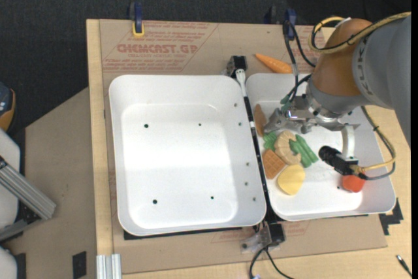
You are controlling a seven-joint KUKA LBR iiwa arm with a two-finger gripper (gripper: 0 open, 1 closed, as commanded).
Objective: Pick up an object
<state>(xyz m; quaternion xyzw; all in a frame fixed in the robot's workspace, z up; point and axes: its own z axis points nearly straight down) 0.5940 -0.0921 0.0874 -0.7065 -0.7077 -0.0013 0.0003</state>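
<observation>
Small toy foods (pixel 290 160) — green, tan, yellow, red — clustered in the right bin (pixel 372 202).

Your left bin (pixel 176 160) sits beside the right bin (pixel 372 202), touching; the toy food pile (pixel 287 157) lies along the right bin's left wall.

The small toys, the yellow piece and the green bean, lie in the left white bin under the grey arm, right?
Not quite: the camera view shows the yellow piece and green bean in the right white bin, under the grey arm.
</observation>
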